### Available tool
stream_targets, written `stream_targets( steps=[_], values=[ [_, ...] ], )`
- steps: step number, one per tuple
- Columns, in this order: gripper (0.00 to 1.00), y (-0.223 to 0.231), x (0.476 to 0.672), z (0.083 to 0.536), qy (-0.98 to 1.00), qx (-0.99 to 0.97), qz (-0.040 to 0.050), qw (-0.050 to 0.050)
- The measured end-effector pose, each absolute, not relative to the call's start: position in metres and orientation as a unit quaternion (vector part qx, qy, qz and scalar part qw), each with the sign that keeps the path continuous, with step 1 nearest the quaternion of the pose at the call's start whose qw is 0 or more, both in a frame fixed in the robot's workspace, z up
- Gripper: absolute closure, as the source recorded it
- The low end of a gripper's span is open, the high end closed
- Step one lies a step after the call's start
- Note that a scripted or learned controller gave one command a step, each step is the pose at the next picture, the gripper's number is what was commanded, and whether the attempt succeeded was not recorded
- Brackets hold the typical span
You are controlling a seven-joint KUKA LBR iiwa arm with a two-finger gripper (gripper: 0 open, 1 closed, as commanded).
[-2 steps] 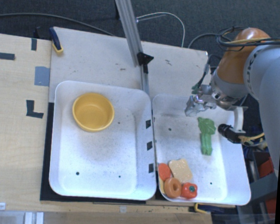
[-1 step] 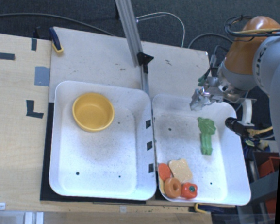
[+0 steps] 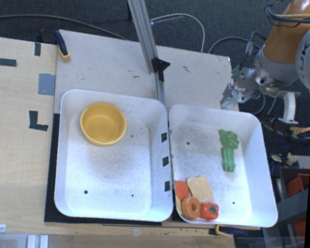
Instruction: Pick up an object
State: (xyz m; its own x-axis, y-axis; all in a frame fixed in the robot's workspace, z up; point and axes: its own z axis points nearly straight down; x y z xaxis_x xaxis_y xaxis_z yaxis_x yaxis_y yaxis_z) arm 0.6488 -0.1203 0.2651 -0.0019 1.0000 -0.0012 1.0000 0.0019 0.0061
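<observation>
The right bin [image 3: 249, 156] holds a green leafy vegetable toy [image 3: 228, 149] near its far right side. At its near left corner lie a tan bread slice [image 3: 199, 187], a brown doughnut [image 3: 191, 207], a red tomato [image 3: 210, 210] and an orange piece [image 3: 181, 189], all clustered together. My gripper [image 3: 230, 97] hangs above the far right corner of the right bin, outside its rim, well apart from the green toy. Nothing shows between its fingers.
A yellow bowl [image 3: 103, 123] sits in the far left of the left bin [image 3: 111, 192]. A slanted metal pole [image 3: 146, 33] rises behind the bins. Cables [image 3: 196, 27] trail across the dark floor at the back. A blue and yellow clamp [image 3: 62, 45] lies on the bench.
</observation>
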Motion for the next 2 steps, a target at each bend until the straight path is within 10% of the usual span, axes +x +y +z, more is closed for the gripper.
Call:
stream_targets(
  steps=[2],
  values=[
    [1.0,-0.062,0.636,0.25,0.709,0.705,-0.0005,-0.001]
  ],
)
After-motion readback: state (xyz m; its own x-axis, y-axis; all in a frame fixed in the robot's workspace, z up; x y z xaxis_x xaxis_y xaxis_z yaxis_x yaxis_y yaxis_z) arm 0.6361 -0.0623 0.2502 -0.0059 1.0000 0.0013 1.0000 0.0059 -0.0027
